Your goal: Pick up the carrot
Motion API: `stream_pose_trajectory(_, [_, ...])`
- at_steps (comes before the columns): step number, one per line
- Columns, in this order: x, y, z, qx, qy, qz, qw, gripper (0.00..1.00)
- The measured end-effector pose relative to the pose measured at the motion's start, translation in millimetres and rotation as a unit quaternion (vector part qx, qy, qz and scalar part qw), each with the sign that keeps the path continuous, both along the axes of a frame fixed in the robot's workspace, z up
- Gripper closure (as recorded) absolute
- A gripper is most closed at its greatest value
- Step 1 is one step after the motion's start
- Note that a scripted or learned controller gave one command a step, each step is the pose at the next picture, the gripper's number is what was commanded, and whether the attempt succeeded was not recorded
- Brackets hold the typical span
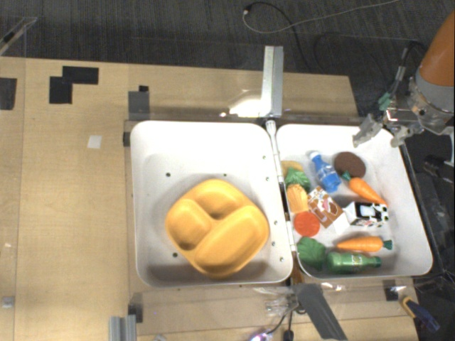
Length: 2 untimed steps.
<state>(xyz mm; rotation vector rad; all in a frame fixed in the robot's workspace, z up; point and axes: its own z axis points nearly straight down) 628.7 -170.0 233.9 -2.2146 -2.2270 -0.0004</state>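
Carrot [367, 190] lies toward the right side of the right bin [419, 247], pointing down and right, just below a brown disc [350, 164] and above a black-and-white carton [371, 214]. A second carrot [362, 244] lies lower in that bin, above a green bottle [353, 262]. A blue bottle [325, 172] sits left of the disc. The left bin [153, 155] holds a big yellow bread-like lump [215, 224]. At the upper right of the frame the gripper [380, 128] hovers over the right bin's far corner, fingers spread, holding nothing.
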Motion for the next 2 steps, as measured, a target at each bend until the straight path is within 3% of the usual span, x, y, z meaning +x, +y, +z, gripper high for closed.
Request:
stream_pose_trajectory(1, [-98.4, -35.3, -79.3, 0.0, 0.001, 0.002, 1.0, 0.0])
stream_pose_trajectory(2, [-21.5, -31.0, -145.5, -0.0013, -0.004, 0.108, 0.9941, 0.0])
